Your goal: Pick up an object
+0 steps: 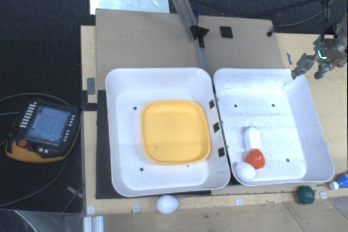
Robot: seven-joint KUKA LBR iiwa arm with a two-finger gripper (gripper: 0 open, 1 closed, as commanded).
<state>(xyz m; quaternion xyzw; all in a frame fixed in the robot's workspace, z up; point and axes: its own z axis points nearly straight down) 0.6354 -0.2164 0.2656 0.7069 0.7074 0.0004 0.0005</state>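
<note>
The left bin [117, 117] holds a yellow plate [175, 131]. In the right bin's [304, 117] near-left corner lie a white bottle [252, 137], red ball [254, 158] and white egg [245, 171]. The gripper [310, 69] hangs released, grasping nothing, above that bin's far-right corner.

One fixed cam, mounted above the bench, looking down at a slant, approx. overhead. Far enough back to take in both white bins whole: left bin [114, 117] and right bin [310, 117] sit side by side mid-frame, w/ bench edge along the bottom. Dark floor fills the top and left, incl. a teach pendant [42, 130] at left. Gripper [310, 69] enters at the upper right edge, so the arm's base lies off-frame to the right. No 2nd view to compare overlap.
</note>
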